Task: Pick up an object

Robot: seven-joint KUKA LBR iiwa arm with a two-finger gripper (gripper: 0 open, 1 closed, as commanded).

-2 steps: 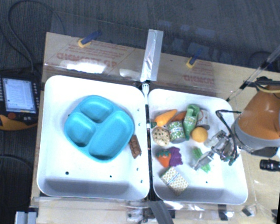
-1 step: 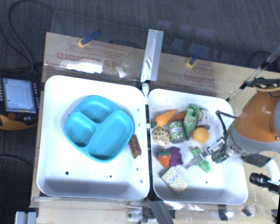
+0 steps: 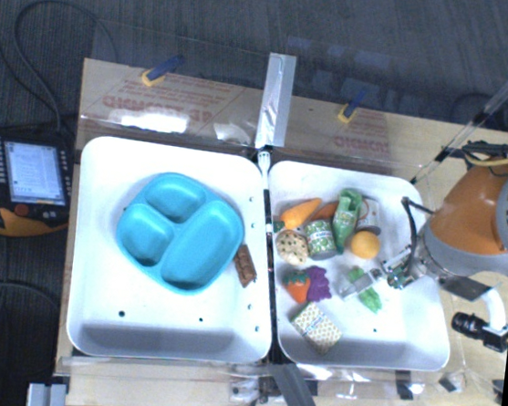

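Observation:
The right bin holds several small toys: an orange carrot, a speckled cookie, a green bottle, an orange ball, purple grapes, a red strawberry, a patterned box and a small green piece. My gripper reaches in from the right and hangs low over the bin's right half. It is just right of a small grey item and above the green piece. No toy is seen held in it.
The left bin holds a blue divided plate and a brown piece by the dividing wall. A black handheld screen unit lies left of the bench. Cables hang near the arm at the right.

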